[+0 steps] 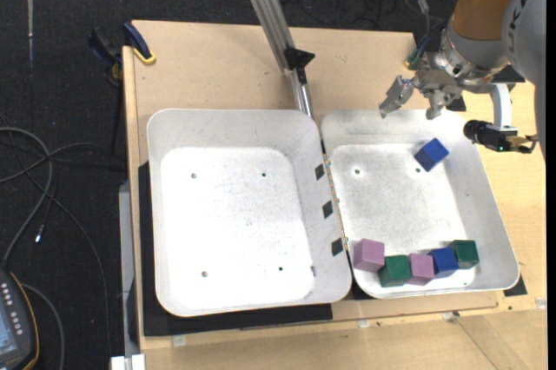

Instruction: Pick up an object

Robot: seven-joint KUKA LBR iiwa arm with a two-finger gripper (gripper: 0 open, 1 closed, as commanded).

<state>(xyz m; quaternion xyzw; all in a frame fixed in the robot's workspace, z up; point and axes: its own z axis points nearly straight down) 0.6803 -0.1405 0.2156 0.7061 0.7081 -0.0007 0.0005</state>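
Where cornered, blocks [417,262] in right bin [486,194].

**Grey arm, orange band, dark metal claw**

The arm [508,3] is showing a broad orange band with a smooth, rounded surface, and grey casing is curving along its right side. A thin pale cable is looping over the top of the orange section. Below the band, a wrist of dark and silvery metal parts is crowding together, with thin wires running out of it. The claw [415,102] is ending in pale grey fingers [393,98]. A black fitting is sticking out beside a white bracket.
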